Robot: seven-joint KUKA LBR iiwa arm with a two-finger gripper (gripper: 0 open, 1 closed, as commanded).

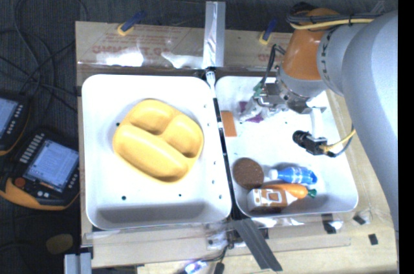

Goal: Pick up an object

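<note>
My gripper [264, 100] hangs low in the far part of the right bin [336, 169], below the orange wrist band. A small purple object [249, 112] lies right at its tip, partly covered by it; contact cannot be made out. An orange-brown block [228, 123] leans against the bin's left wall. Along the near side lie a brown round disc [248, 171], a blue-and-white bottle [292, 174], an orange bottle [290, 191] and a small brown-labelled box [267, 200]. A large yellow bread-shaped object [157, 139] sits in the left bin [103, 201].
A black cable connector [309, 141] dangles from the arm over the right bin's middle. The grey arm covers the bin's far right corner. A divider wall [220, 150] separates the two bins. Pendants and cables lie on the floor to the left.
</note>
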